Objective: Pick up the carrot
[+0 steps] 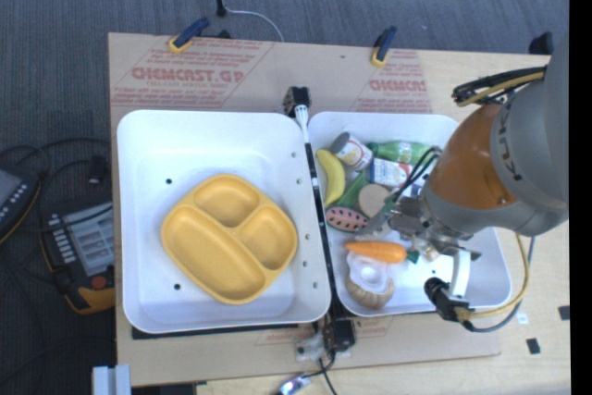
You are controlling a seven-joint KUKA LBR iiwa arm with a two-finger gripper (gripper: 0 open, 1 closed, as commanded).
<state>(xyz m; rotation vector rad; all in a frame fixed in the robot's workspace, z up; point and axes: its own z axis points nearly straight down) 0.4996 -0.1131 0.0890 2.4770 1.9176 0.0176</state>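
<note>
Nothing is lifted yet: the carrot [376,251] lies in the right bin [490,287], near its left wall, above a fried egg toy [370,276]. The gripper [412,231] hangs just beside the carrot's right end; its jaw state I cannot tell. Grasping and raising remain.

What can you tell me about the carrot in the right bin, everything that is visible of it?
The carrot is a small orange piece, smooth and plastic-looking, likely a toy. It lies flat, lengthwise across the right bin, pointing left and right in the camera view. Its right end reaches under the gripper, so that end is hidden. Below it sits a round white and tan item, seemingly touching it; a watermelon slice lies just above-left.
</note>
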